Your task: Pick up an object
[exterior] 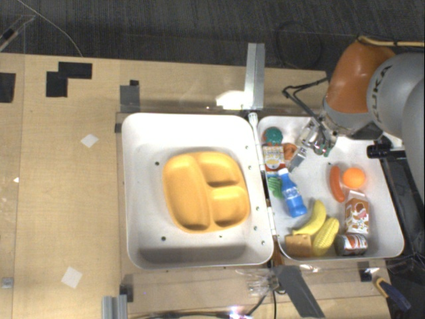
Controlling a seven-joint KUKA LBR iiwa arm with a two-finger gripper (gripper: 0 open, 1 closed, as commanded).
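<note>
Can (pixel 351 244) lies (right bin (pixel 392 198)) below pincer (pixel 307 146)

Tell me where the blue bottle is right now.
The blue bottle lies in the right bin, near its left wall, just above the banana and below the tool.

This looks like a robotics lab. A wooden bench (pixel 60 198) carries black marker patches (pixel 68 76) at ten o'clock, metal brackets (pixel 255 72) at twelve, and loose cables (pixel 302 88) nearby.
</note>
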